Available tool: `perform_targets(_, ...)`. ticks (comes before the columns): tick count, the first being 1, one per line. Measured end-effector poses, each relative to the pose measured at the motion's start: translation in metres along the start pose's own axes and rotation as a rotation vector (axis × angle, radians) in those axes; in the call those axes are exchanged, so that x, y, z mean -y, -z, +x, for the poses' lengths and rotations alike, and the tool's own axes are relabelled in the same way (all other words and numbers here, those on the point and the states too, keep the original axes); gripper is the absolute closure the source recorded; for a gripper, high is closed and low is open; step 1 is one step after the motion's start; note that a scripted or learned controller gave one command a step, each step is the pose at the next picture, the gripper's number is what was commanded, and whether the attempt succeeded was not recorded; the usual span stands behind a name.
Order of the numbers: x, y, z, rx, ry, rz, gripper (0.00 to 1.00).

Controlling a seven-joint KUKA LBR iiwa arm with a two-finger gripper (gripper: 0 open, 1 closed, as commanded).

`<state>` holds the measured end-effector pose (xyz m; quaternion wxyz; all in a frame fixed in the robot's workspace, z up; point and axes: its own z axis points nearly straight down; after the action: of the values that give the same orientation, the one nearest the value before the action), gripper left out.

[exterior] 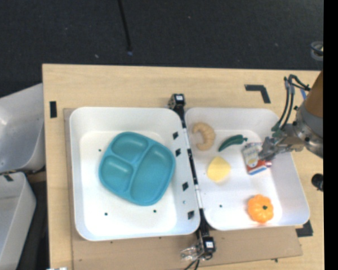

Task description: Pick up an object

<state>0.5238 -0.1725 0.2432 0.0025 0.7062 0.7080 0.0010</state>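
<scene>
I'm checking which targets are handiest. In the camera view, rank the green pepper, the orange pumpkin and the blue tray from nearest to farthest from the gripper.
From the gripper:
1. Green pepper, just to its left in the right bin.
2. Orange pumpkin, below it near that bin's front edge.
3. Blue tray, across the divider in the left bin.

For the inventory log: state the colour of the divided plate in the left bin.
The divided plate is teal blue, per the camera view.

Blue divided plate in the left white bin, on a wooden bench.
</scene>
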Motion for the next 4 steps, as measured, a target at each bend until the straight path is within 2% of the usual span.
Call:
perform_targets(2,-0.015,0.015,0.109,-0.002,0.005,0.002,1.00)
perform_targets(4,-0.022,-0.002,0.201,-0.003,0.003,0.005,1.00)
